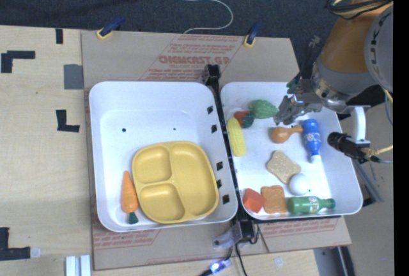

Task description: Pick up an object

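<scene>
Just beneath my pincer (289, 108) lies a brown toy drumstick (284, 134), flat on the floor of the right bin (348, 172), thick end left, beside a blue bottle (312, 138).

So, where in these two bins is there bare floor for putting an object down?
Left bin: the whole far half is bare, beyond the yellow divided plate and carrot. Right bin: crowded; only small patches between the corn and bread slice.

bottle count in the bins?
2, both in the right bin. The blue bottle lies near the bin's right side, just below the gripper. The green bottle lies along the front edge. The arm may hide others.
</scene>
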### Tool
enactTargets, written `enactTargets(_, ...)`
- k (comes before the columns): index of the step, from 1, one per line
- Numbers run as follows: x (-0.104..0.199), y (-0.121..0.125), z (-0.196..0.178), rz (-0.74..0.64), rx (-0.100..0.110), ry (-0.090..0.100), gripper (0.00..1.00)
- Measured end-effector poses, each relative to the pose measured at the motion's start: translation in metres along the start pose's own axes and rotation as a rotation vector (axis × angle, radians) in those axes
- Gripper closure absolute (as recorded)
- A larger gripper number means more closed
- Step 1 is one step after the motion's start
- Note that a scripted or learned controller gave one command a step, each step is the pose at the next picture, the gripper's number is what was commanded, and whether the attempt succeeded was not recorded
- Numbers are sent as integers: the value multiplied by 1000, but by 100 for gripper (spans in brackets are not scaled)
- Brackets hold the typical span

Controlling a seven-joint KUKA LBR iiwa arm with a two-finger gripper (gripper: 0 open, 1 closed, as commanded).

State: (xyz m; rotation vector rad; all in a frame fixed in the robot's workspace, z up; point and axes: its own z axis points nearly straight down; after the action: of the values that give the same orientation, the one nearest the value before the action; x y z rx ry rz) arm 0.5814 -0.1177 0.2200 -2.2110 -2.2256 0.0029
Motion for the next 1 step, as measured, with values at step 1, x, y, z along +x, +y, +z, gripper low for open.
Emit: enactTargets(1,51,-16,13,0,3,0,100)
